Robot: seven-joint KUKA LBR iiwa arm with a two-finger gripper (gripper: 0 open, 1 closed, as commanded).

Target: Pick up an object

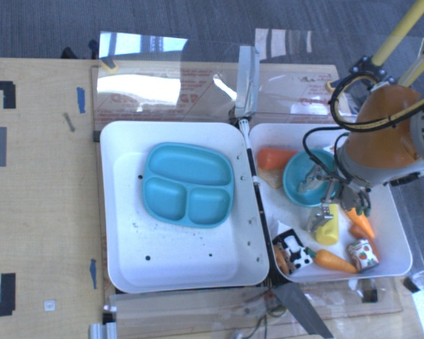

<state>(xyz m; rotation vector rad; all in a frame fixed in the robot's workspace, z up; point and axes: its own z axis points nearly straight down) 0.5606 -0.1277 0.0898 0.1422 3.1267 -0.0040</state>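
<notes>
My gripper (316, 202) hangs low in the right bin (399, 221), between the blue bowl (300, 182) and a yellow block (328, 230). It looks open, one metal finger (311, 183) over the bowl's rim and the other just beside the yellow block. Nothing shows held between them. Around it lie an orange vegetable (272, 159) at the bin's back left, a carrot (361, 224) to the right, another carrot (335, 261) at the front, a black-and-white cow toy (295, 249) and a small red-and-white item (364, 253).
The left bin (120, 210) holds a blue divided plate (188, 184). A ridge (253, 189) separates the two bins. The arm's orange band (385, 129) and black cables overhang the right bin's back right corner.
</notes>
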